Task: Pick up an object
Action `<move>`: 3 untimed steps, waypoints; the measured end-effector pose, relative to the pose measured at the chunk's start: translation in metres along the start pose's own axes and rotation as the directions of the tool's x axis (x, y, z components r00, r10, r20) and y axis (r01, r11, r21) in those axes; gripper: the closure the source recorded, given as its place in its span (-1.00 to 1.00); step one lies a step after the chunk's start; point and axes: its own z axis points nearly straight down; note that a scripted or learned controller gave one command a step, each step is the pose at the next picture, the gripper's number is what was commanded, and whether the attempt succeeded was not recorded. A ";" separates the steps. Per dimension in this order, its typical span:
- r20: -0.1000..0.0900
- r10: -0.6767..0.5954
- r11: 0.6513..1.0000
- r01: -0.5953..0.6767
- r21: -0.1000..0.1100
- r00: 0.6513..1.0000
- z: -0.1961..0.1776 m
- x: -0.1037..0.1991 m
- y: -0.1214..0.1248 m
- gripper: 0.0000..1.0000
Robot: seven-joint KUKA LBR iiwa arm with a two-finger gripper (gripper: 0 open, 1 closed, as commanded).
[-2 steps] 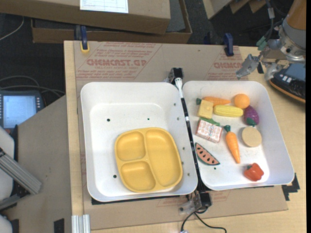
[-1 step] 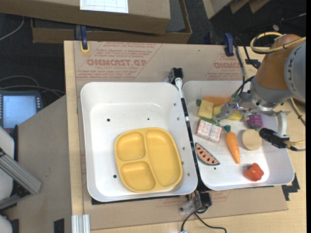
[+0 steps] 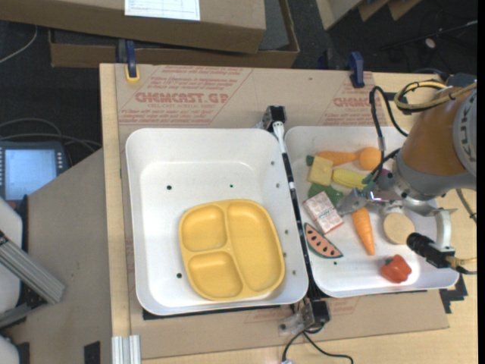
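Brown bench board (image 3: 189, 97), dark floor (image 3: 45, 89), cardboard box (image 3: 151, 6).

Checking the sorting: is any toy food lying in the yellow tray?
No, the yellow tray has bare compartments; the carrot lies in the right bin.

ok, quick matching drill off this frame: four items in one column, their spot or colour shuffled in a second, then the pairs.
Things:
1. divided plate
2. carrot
3. watermelon slice
4. red pepper

Descriptions:
A. right bin, near front edge, red
B. left bin, yellow
C. right bin, by the wall between the bins
D. right bin, orange, long, just below the pincer

Pairs: 1-B, 2-D, 3-C, 4-A
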 end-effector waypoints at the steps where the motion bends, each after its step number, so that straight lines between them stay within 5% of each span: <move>1: 0.001 -0.001 1.000 0.001 -0.003 1.000 0.000 0.036 -0.050 -1.00; 2: 0.004 0.001 1.000 0.000 -0.010 1.000 -0.011 0.034 -0.047 1.00; 3: 0.001 -0.012 1.000 0.012 -0.021 1.000 -0.106 0.114 -0.010 1.00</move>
